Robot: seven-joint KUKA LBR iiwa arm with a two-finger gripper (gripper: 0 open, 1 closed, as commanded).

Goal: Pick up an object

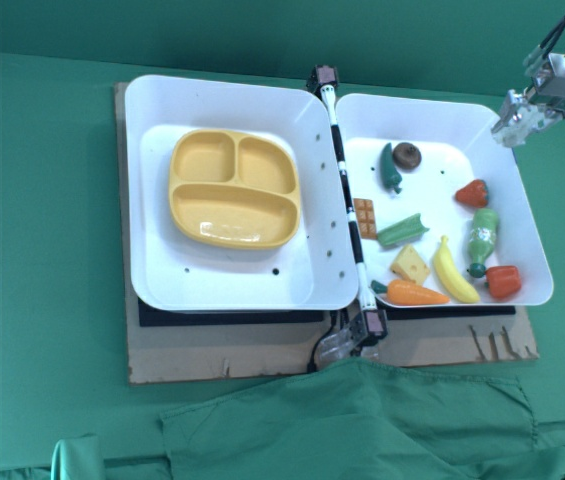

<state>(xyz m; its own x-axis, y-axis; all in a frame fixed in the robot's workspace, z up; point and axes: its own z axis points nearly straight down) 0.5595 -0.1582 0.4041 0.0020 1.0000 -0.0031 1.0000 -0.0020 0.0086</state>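
Observation:
The right bin (522, 208) holds several toy foods: a banana (454, 272), a carrot (417, 293), a cheese wedge (411, 264), a waffle (364, 217), a green pea pod (403, 231), a green bottle (481, 239), a brown donut (407, 155), a dark green pepper (390, 168), a strawberry (472, 193) and a red pepper (503, 281). My gripper (518, 118) hangs high over the bin's far right corner, apart from all of them, with nothing visible between its fingers.
The left bin (152, 258) holds a yellow divided plate (233, 187). A hinge bar (346, 203) runs between the bins. Both rest on a cardboard sheet (212, 358) on green cloth, which is rumpled at the front (362, 418).

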